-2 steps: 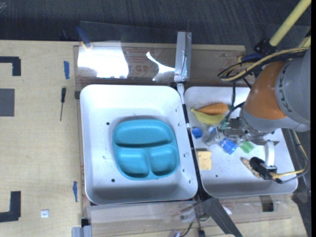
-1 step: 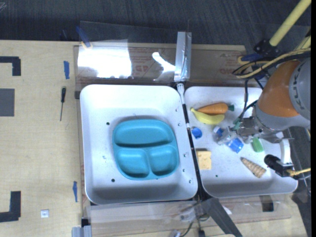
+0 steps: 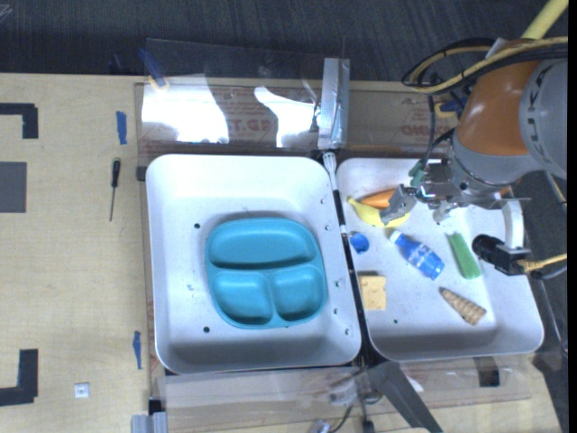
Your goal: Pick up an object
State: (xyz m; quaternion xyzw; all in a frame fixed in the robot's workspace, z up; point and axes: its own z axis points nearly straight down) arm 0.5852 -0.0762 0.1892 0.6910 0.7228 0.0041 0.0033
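The pincer (image 3: 403, 204) is down in the right bin (image 3: 516, 325), in its far left part, hanging off the grey wrist with the orange band (image 3: 491, 106) above it. From this slant I cannot tell whether the pincer is wide or narrow, and nothing shows clearly gripped in it.

Right against its tip, on the view's left side, lies the orange piece (image 3: 379, 196). Just nearer the camera, also touching the pincer or very nearly so, is the yellow piece (image 3: 368, 212). The two lie pressed together, close to the wall between the bins.

A little toward the camera and to the view's left of the pincer sits a small blue thing (image 3: 359, 242), apart from it. Straight toward the camera from the pincer lies the blue-and-white bottle (image 3: 419, 254), on its side and slanted, near but not touching. To the view's right of that bottle, so toward the camera and right of the pincer, a green stick (image 3: 464, 254) lies flat.

Further from the pincer, toward the near rim, there's a tan square (image 3: 372, 291) by the dividing wall and a brown cone (image 3: 463, 306) on its side.

Well off to the view's left of the pincer, across the divide, the left bin (image 3: 171, 206) holds a blue divided tray (image 3: 266, 269), lying flat in its middle with the compartments facing up
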